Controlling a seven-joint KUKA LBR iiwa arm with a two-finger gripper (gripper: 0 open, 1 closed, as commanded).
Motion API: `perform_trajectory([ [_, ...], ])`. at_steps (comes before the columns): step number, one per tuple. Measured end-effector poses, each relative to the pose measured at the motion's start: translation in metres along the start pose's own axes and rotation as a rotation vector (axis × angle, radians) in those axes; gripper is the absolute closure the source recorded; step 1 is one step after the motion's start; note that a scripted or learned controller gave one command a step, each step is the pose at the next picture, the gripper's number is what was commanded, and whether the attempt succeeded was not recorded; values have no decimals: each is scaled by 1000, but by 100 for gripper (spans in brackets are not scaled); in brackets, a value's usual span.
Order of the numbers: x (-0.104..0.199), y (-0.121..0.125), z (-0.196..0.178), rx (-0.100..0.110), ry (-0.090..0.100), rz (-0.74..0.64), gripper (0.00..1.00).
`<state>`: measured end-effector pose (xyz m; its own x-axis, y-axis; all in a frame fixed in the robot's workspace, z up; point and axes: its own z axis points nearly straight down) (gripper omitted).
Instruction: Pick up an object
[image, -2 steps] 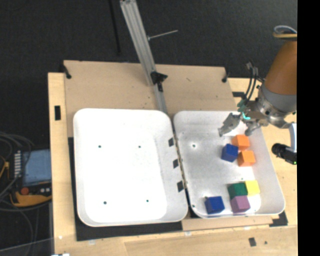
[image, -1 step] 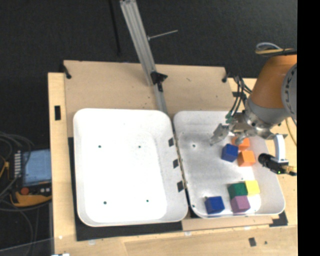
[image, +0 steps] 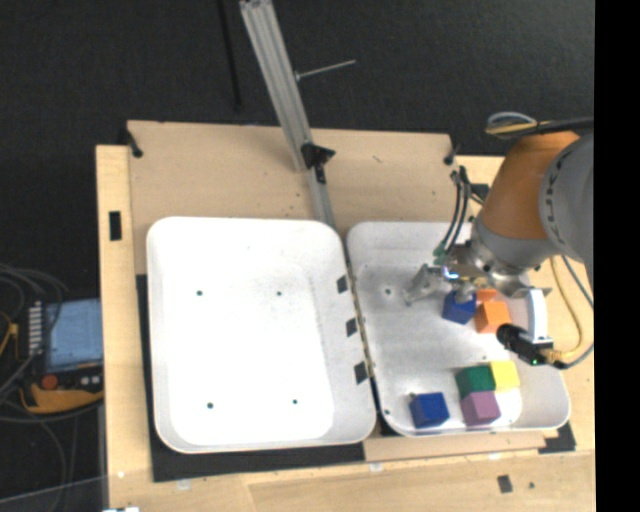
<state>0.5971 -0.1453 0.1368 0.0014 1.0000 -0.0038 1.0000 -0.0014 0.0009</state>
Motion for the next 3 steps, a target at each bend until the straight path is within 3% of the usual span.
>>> perform_trajectory([
  [1,-2,6,7,-22,-3,1,0],
  [2,-2,8,-2,-27,-2,6,100],
  [3,-3,12,-67,-7,2,-4,100],
])
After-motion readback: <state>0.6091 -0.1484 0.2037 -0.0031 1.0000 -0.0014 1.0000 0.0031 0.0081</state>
